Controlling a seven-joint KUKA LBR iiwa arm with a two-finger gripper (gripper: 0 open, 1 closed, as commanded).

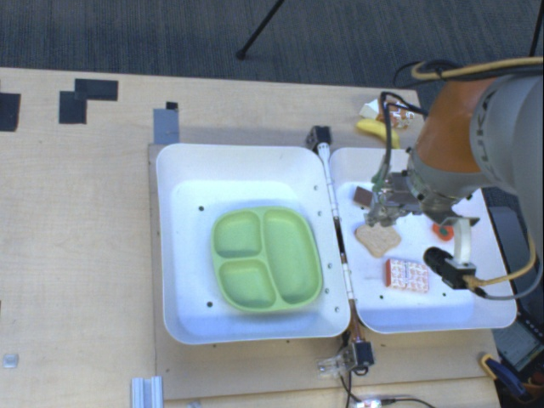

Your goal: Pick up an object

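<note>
The pincer (384,212) is hanging over the right bin (425,313); whether it is wide or narrow cannot be told. A tan, heart-like object (377,240) is lying just below it, seemingly untouched. A red-and-white packet (407,274) is sitting farther toward the bin's near rim. Left of the pincer, past the shared rims, the left bin (183,228) is bearing a green divided tray (266,258), with bare white floor showing around it.
</note>
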